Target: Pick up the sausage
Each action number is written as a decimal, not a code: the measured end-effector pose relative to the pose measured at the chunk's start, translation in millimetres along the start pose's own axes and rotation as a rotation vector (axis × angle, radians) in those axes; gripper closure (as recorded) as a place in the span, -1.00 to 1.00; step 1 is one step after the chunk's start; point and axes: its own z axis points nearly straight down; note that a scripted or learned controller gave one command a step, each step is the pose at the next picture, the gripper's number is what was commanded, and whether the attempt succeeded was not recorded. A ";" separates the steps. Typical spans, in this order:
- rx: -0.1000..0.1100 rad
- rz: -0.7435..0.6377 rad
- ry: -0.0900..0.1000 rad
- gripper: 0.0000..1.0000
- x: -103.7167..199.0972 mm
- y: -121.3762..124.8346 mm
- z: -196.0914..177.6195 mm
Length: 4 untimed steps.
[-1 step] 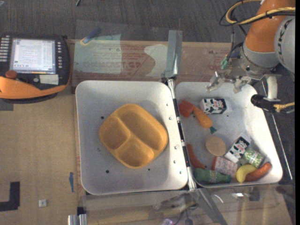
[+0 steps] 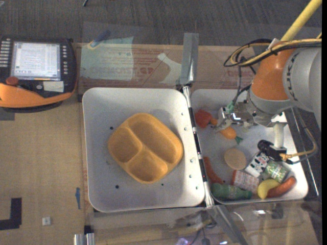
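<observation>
1. The grey arm with its orange band reaches in from the right over the right-hand shallow white bin, which stands on the brown worktop.
2. The end effector hangs over the upper left part of that bin, just above a small orange carrot-like piece and beside a red-orange pepper-shaped toy.
3. How far the end effector is open cannot be told from this slanted view, and nothing can be seen held in it.
4. The sausage, a reddish-brown curved plastic link, lies in the lower right corner of the right bin, well apart from the end effector.
5. The sausage touches a yellow lemon-shaped toy on its left and sits just below a green tin can.
6. Near these lie a white printed carton, a small red-and-white box and a tan round disc.
7. A dark green cucumber-like toy rests along the bin's lower edge, and a thin red chilli shape lies against the left wall.
8. The left-hand white bin holds a yellow divided plastic plate with three compartments.
9. An orange-and-grey control pendant with a screen lies at the worktop's upper left.
</observation>
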 end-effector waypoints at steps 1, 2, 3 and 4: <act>0.001 0.150 0.001 -1.00 8.9 -126.8 -27.8; -0.047 0.421 0.010 -1.00 17.7 -112.7 -10.2; -0.048 0.423 0.009 1.00 17.1 -112.1 -17.8; -0.047 0.423 0.009 -1.00 17.3 -112.1 -17.8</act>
